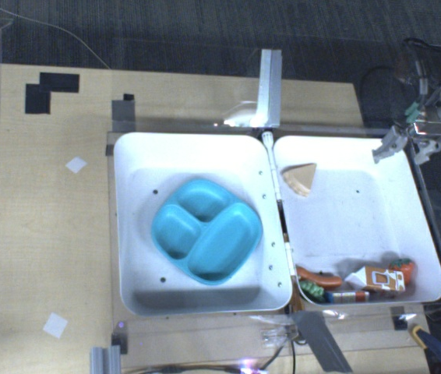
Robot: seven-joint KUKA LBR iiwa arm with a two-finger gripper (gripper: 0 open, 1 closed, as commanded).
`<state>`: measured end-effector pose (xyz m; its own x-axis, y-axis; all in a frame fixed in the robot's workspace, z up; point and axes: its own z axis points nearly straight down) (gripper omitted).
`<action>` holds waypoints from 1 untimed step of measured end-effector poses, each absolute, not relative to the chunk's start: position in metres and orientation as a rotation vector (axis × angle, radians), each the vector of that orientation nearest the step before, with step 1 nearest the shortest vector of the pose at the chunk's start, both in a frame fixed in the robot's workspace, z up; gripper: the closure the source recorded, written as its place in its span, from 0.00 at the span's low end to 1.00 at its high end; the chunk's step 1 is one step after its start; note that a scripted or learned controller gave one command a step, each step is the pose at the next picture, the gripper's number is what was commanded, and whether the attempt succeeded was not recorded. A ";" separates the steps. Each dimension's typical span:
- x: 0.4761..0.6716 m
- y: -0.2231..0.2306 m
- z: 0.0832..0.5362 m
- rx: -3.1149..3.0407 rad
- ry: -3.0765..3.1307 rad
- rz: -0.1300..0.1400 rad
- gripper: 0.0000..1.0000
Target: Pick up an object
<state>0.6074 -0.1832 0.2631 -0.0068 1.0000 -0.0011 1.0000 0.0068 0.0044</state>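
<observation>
While gripper (396,140) hovers, wedge (301,178) lies apart.

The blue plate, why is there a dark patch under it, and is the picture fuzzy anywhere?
Camera view: the blue plate casts a soft shadow on the left bin; the gripper and the toys at the right bin's near edge look slightly blurry.

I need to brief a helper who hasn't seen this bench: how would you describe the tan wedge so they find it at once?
Start at the right white bin. Look in its far left corner, beside the divider between the two bins. There the tan wedge lies alone, pale and triangular, unlike the colourful clutter crowded along the bin's near edge.
</observation>
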 end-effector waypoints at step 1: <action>0.529 -0.205 0.164 2.320 2.116 0.002 0.00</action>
